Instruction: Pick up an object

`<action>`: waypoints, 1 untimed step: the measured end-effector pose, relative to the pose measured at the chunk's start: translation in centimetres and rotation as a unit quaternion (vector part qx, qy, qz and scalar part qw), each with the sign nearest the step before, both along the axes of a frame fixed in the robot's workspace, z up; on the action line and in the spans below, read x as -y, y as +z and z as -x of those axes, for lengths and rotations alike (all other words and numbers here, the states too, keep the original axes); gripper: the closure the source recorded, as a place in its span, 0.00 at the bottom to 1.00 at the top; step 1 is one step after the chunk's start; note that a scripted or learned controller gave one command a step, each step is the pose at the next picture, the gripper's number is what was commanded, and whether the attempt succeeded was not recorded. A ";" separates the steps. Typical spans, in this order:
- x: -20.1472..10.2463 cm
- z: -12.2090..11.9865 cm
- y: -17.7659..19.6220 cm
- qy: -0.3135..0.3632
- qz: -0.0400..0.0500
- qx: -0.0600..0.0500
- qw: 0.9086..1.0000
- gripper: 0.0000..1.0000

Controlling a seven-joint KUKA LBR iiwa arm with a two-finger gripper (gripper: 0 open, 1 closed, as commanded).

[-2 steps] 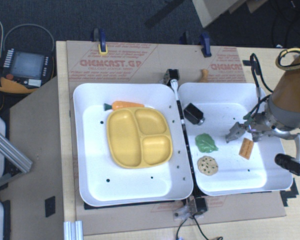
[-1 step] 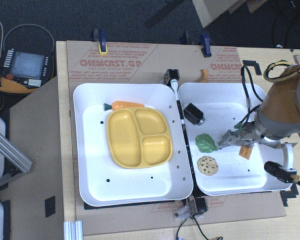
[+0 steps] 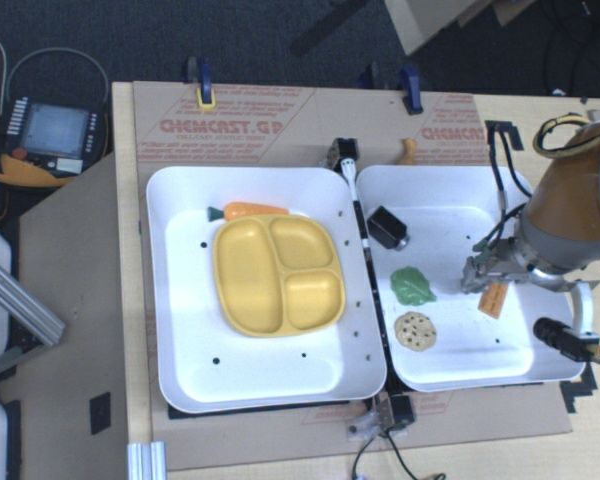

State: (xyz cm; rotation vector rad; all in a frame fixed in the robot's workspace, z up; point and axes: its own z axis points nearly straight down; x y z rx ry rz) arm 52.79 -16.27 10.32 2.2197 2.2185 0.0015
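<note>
Brown board (image 3: 310,118) covered the bench, and two white bins sat on it side by side. On the left, off the bench, a small screen (image 3: 52,128) lay on the dark floor with a black cable looped around it.

The left bin (image 3: 180,348) held a yellow tray (image 3: 278,273) with three parts. A toy carrot (image 3: 250,210) lay just behind the tray, touching its far edge.

The right bin (image 3: 460,368) held four small things. A black block (image 3: 387,227) lay near the bin's far left corner. A green leaf (image 3: 412,285) lay in the middle, and a round cookie (image 3: 415,330) with dark spots lay just in front of it. An orange stick (image 3: 493,299) lay to the right of the leaf, a little apart from it.

The arm (image 3: 570,208) came in from the right and bent down into the right bin. The gripper (image 3: 483,273) was low over the bin floor, just behind the orange stick, and the stick's top end was right at the gripper's tip. The stick looked to be lying on the bin floor. The leaf was near the gripper on its left. The cookie and the black block were farther off. I could not tell how the gripper's tips were set, as they were too small and dark to make out.
</note>
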 end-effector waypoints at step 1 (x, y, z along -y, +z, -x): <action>-0.2 -0.7 6.2 0.001 0.001 0.002 1.000 1.00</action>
